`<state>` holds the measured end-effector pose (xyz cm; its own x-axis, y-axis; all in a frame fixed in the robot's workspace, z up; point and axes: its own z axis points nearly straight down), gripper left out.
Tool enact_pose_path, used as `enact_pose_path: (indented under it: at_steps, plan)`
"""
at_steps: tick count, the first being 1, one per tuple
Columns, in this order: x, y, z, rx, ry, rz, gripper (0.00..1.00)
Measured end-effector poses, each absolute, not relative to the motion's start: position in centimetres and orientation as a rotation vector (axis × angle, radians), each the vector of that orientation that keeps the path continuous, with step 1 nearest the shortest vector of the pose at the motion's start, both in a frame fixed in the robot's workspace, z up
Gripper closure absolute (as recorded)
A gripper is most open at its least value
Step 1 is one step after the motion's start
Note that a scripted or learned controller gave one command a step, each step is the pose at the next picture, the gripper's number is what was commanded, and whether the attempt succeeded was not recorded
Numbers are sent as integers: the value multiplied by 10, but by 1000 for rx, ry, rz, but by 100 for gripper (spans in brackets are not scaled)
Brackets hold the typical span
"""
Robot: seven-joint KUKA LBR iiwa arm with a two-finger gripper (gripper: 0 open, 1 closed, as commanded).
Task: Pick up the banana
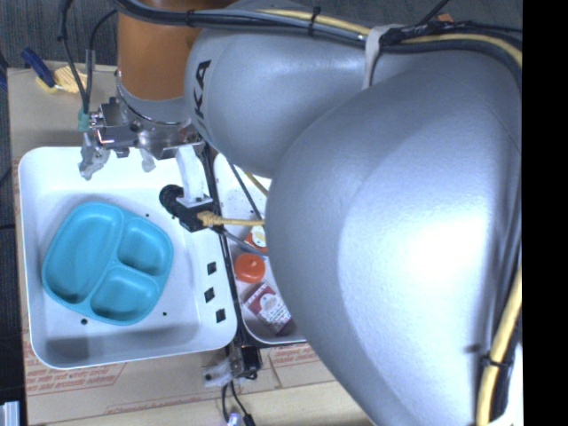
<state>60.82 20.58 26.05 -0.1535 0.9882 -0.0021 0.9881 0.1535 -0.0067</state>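
Banana (256,183): from the camera view you get just a yellow sliver in the right bin (266,331), under the arm; long axis unreadable.
End effector (111,153): over the left bin's (53,349) far corner, nothing between its fingers.
Bearing: banana lies to its right.

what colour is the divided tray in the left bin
Light blue. The divided tray shows best in the camera view, lying in the left white bin.

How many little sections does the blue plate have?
3. On the blue plate in the left bin: one long section down its left side, one at upper right, one at lower right. None looks hidden.
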Motion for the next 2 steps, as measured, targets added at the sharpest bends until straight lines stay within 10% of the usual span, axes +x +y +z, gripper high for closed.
enact_pose_path:
  at_steps: [1, 2]
  plan:
    - [542, 147, 333, -1995, -2425, 4, 0]
    - [542, 149, 343, -1982, -2433, 10, 100]
